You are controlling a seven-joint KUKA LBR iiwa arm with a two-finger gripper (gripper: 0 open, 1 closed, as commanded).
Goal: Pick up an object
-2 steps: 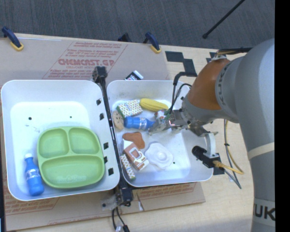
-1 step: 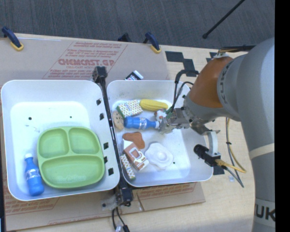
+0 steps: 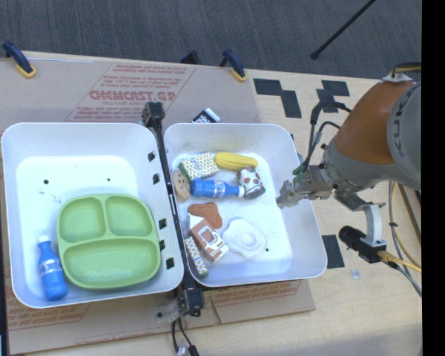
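The toys, like the yellow banana (image 3: 236, 160) and blue bottle (image 3: 216, 190), lie in the right bin (image 3: 300, 232). My pincer (image 3: 291, 196) hangs over that bin's right edge. I cannot tell if it is open.

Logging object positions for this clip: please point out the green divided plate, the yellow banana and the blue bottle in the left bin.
green divided plate (image 3: 108, 241), camera view, ridge between its compartments
yellow banana (image 3: 236, 160), camera view, middle of its body
blue bottle (image 3: 50, 270), camera view, its body
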